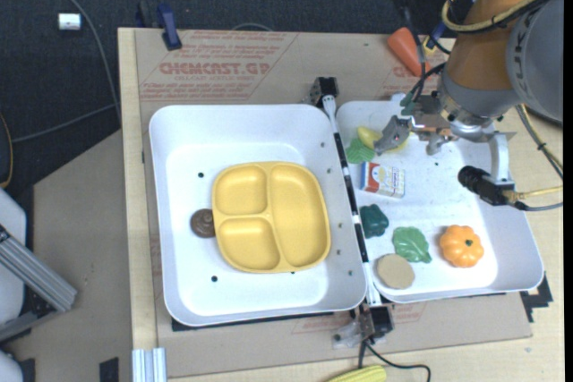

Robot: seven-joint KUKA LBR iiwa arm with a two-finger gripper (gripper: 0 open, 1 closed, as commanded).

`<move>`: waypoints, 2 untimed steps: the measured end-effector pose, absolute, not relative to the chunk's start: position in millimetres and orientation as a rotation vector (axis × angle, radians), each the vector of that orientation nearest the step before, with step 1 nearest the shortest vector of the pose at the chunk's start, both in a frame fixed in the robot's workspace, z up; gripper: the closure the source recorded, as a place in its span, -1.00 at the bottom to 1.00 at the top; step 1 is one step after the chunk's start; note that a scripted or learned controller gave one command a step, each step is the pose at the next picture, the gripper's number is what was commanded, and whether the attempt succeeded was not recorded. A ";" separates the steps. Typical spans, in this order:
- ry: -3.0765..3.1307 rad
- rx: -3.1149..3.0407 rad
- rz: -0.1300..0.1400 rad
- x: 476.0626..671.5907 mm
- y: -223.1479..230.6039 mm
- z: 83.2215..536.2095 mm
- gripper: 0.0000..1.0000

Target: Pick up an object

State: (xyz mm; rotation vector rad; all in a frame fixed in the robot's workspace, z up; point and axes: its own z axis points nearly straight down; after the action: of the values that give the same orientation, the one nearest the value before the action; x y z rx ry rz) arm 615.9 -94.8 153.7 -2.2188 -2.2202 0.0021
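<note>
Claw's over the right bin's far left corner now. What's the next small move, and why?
Probably lower the claw onto the yellow piece directly beside it. It sits over the right bin at that corner, with nothing visibly held. The pumpkin, green leaf and tan disc lie farther off, near the front.

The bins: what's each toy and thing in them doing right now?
yellow tray: flat in left bin
brown disc: beside the tray
pumpkin: upright, right bin
green leaf: lying flat
tan cookie: lying flat
small carton: lying down
gripper: low over right bin
</note>
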 end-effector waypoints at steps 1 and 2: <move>-2.223 -2.222 -0.002 662.8 -91.4 85.3 -1.00; -2.221 -2.217 0.005 665.5 -91.6 84.8 -1.00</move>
State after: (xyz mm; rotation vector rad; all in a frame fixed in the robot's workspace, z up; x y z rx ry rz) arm 665.5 -91.6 84.8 -2.2172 -2.2209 0.0046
